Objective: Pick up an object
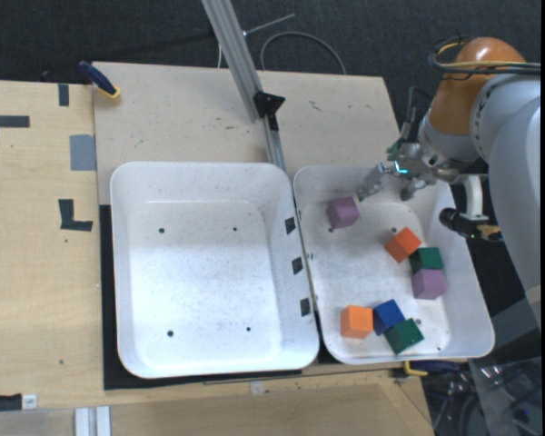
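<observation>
We are looking at a robotics lab: a plywood surface (182, 107) marked with tape patches, two white bins (132, 189) set side by side, a slanted aluminium camera pole (236, 39), loose cable (300, 39), and an industrial arm (490, 89) over coloured test blocks (403, 243).

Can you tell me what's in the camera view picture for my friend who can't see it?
A grey and orange robot arm reaches from the right, its gripper over the right bin, near a purple block. That bin also holds orange, green, blue and purple blocks; the left bin sits beside it.
</observation>
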You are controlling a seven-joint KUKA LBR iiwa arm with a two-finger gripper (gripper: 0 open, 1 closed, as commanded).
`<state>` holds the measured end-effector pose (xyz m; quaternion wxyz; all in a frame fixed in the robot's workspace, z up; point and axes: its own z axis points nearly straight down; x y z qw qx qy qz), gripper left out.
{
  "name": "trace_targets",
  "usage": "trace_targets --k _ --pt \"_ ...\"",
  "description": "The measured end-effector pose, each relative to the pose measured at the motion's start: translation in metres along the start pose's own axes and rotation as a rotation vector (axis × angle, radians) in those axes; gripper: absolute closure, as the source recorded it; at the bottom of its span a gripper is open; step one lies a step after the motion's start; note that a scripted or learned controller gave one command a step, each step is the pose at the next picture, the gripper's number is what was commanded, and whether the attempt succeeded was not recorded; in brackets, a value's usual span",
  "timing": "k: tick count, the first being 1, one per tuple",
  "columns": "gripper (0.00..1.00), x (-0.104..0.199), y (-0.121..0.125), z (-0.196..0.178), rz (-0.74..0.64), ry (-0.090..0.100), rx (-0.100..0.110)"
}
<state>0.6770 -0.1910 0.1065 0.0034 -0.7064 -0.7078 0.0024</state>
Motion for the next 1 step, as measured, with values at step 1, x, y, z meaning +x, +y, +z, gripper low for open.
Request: trace_targets --k 1 --pt "0.00 0.0000 0.0000 0.0000 0.000 0.000 0.000"
